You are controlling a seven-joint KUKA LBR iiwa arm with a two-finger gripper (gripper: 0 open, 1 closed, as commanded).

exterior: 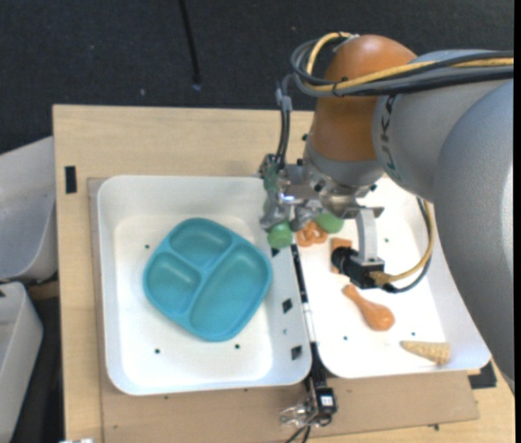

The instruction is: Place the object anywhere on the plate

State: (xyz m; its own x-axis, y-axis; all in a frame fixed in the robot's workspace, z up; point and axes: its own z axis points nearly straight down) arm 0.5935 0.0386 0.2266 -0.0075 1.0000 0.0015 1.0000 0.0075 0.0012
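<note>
Over the seam between the two white bins, in the camera view, the hand point(308, 212) hangs low under the orange band of the arm, right by the inner wall of the right bin point(445, 335). Whether it is spread or pressed together I cannot tell; the wrist and its cabling cover it from above. Just beneath it sit a small green object point(280, 236) and an orange piece point(310, 236), touching or nearly so, and the green one lies almost on the divider. It looks like the likeliest target, though that is my guess.

The blue plate point(208, 278), with three compartments, lies in the left bin point(131, 358), near the divider and bare.

Risks, as I judge them:
- With two small things crowded together, the hand could close on the wrong one, or nudge both and grip neither.
- The green object sits so close to the bin wall that a finger may land on the rim instead of beside it.
- A weak pinch could drop it on the way across, short of the plate.

Farther off in the right bin lie an orange drumstick-shaped toy point(371, 308) and a tan cone point(427, 350), well clear of the hand.
</note>
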